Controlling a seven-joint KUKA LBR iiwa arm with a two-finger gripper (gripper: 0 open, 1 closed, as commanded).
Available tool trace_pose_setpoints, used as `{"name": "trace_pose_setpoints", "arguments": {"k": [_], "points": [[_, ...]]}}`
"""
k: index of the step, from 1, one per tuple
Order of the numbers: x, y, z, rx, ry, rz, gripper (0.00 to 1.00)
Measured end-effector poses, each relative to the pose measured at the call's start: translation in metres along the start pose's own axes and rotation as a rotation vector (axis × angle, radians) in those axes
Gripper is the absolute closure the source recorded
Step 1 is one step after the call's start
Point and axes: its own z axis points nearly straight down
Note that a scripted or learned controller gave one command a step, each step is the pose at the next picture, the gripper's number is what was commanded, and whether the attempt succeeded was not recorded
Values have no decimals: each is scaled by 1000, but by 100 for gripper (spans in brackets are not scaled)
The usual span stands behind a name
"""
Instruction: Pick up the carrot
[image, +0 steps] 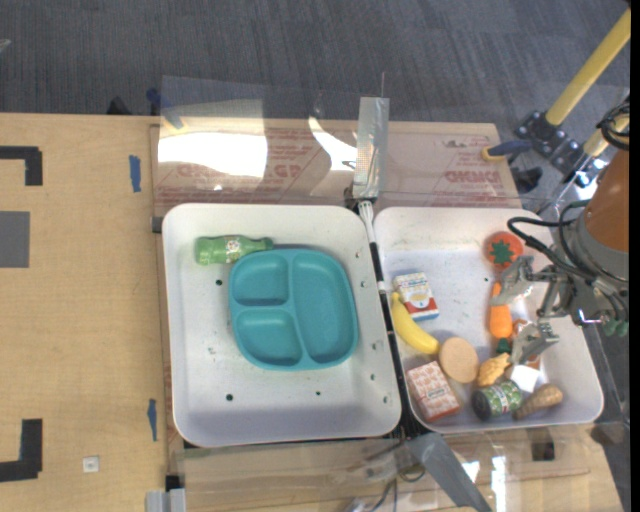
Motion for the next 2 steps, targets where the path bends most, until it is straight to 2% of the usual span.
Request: {"name": "trace_pose_setpoints", "arguments": {"k": [1,2], "points": [[-50,-22,118,-3,12,100,0],[-92,2,139,0,-7,111,0]]}}
